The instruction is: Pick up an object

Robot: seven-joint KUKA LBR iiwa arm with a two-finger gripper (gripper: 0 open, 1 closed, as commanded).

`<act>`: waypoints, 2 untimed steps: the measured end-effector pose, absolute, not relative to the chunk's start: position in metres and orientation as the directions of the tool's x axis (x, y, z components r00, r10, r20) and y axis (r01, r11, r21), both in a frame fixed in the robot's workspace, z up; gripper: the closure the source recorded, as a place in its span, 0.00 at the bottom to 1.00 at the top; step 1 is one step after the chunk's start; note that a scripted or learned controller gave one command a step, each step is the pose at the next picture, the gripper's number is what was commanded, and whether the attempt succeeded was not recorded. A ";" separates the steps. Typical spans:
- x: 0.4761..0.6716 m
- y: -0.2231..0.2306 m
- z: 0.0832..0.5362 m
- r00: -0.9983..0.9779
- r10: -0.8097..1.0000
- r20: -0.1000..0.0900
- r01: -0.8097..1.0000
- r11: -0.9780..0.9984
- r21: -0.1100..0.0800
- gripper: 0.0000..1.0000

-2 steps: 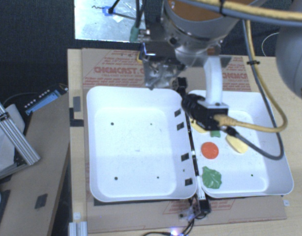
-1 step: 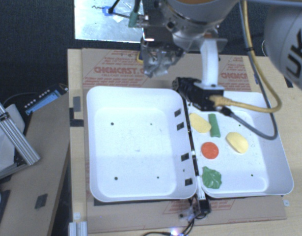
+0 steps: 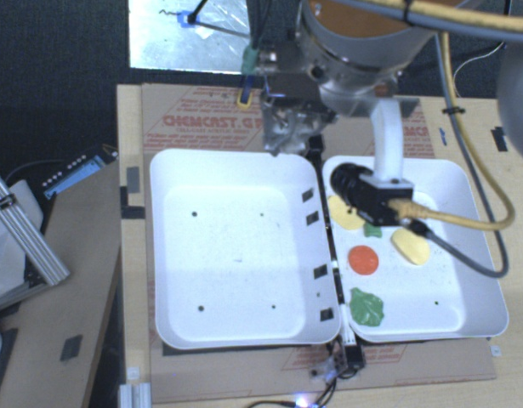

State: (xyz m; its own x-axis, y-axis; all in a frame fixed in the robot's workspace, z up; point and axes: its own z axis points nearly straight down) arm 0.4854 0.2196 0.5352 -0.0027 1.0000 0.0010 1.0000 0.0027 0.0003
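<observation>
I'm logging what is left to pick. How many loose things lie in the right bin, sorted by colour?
Yellow: 2, a pale yellow rounded piece and a yellow piece partly hidden under the wrist
Orange-red: 1, an orange-red round piece
Green: 2, a crumpled green piece and a small green scrap, mostly hidden
Total: 5

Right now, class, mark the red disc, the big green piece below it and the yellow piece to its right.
red disc [image 3: 364,260], camera view, its centre.
big green piece [image 3: 368,308], camera view, its middle.
yellow piece [image 3: 412,247], camera view, its upper face.
</observation>
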 end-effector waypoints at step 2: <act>0.486 0.234 0.402 -0.001 1.000 -0.006 1.000 0.001 -0.011 1.00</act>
